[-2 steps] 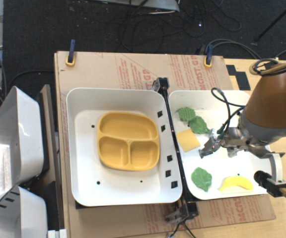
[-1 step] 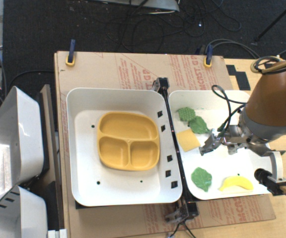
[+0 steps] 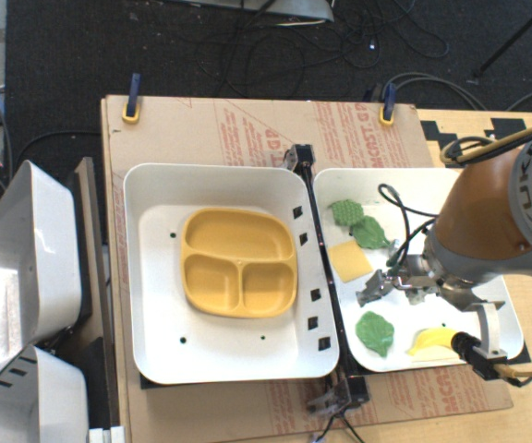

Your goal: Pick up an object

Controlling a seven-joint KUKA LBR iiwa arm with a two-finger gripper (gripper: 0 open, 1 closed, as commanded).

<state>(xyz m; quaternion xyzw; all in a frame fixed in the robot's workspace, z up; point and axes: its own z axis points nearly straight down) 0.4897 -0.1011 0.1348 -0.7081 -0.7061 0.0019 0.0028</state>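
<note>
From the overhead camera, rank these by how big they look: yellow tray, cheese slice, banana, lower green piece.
Largest to smallest:
1. Yellow tray, by far.
2. Cheese slice and lower green piece, too alike to separate.
3. Banana, partly hidden by the arm, so unsure.

Left bin point(image 3: 146, 247): yellow divided tray point(image 3: 239, 260) lying flat | Right bin point(image 3: 414, 181): three green pieces point(image 3: 346, 212) point(image 3: 369, 233) point(image 3: 375, 331), pale yellow slab point(image 3: 349, 260), yellow banana-like piece point(image 3: 431, 341) | Gripper point(image 3: 377, 289) low over bin, between slab and lower green piece | Arm point(image 3: 488, 220) enters from right
</note>
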